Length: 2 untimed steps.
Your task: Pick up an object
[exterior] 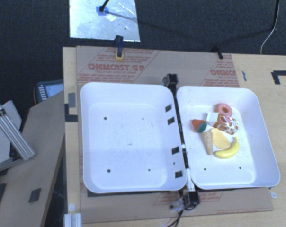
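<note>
Lying clustered in the right bin (256, 174), a pink donut (223, 109), yellow banana (228, 150) and cone-shaped piece (208, 141) touch one another. The gripper's jaw state cannot be told. The left bin (93, 174) sits just beside.

Toy foods (218, 129) clustered in right bin (263, 171).

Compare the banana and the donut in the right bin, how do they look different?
The banana is yellow, long and curved; the donut is pink, round, with a hole in its middle. The banana lies at the near end of the pile, the donut at the far end. Both are small toy-like foods lying in the right bin, among the same cluster.
</note>
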Available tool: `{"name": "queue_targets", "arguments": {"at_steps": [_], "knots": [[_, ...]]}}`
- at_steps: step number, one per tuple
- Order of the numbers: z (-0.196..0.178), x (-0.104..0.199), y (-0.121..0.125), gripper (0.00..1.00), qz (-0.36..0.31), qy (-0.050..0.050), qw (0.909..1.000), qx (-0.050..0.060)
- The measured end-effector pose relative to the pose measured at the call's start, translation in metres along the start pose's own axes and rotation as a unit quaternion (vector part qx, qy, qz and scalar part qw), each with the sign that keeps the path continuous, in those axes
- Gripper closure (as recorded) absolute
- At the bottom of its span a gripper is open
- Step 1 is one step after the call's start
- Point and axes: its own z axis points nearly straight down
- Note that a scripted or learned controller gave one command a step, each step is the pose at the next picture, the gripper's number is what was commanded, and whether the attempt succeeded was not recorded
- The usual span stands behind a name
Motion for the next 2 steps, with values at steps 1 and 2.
{"name": "queue_targets", "arguments": {"at_steps": [1,2], "knots": [[0.001,0.000,0.000,0.00,-0.001,0.000,1.0000,0.001],[-0.012,0.001,0.000,1.00,-0.003,-0.001,1.0000,-0.002]]}}
